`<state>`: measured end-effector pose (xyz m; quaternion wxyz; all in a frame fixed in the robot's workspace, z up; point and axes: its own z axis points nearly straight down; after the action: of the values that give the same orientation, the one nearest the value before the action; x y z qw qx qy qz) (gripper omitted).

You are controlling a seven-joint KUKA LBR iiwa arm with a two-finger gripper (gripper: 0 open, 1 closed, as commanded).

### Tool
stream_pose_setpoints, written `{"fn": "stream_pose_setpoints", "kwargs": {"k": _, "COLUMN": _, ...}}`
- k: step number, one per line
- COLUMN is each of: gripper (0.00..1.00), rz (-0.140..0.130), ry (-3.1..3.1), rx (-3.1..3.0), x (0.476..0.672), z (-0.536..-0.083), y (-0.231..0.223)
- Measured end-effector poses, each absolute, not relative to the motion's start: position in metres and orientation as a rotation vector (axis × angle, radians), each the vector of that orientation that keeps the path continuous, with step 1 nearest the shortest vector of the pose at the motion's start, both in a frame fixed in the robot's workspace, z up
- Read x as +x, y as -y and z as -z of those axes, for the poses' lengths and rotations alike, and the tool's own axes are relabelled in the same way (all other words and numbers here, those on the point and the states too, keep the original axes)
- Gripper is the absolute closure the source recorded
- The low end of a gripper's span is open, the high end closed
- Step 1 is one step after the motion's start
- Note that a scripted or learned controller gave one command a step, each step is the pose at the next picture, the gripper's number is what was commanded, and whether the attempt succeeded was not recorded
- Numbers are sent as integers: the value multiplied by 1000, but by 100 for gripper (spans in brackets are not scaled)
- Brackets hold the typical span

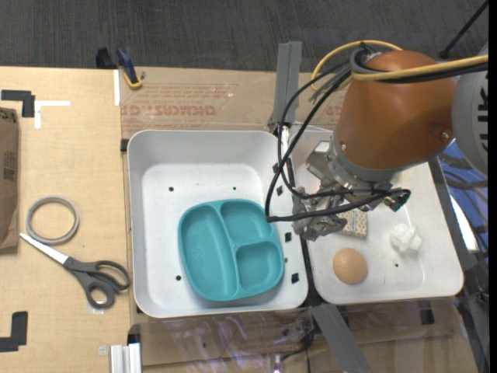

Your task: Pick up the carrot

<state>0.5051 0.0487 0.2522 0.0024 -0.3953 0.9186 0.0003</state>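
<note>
My orange wrist band (396,107) looms nearest, over the right bin (446,274). Below it my hand (326,222) – whether apart or together I cannot tell. Right bin: one tan ball (350,266), one white lump (405,239), one patterned block (357,224). Left bin (155,169): one teal tray (231,249). I can't make out the carrot.

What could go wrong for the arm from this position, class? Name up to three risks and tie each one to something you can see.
1. The arm's orange band covers much of the right bin, so whatever lies beneath it cannot be checked; the gripper may close on the wrong thing.
2. The brown ball and the patterned block lie close to the gripper; either could be knocked or grabbed by mistake.
3. Black cables hang across the wall between the bins and might snag.
</note>
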Motion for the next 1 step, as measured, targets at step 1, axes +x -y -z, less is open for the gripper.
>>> {"fn": "stream_pose_setpoints", "kwargs": {"k": 1, "gripper": 100, "rz": -2, "ry": -2891, "rx": -1227, "x": 493, "z": -236, "y": -116}}
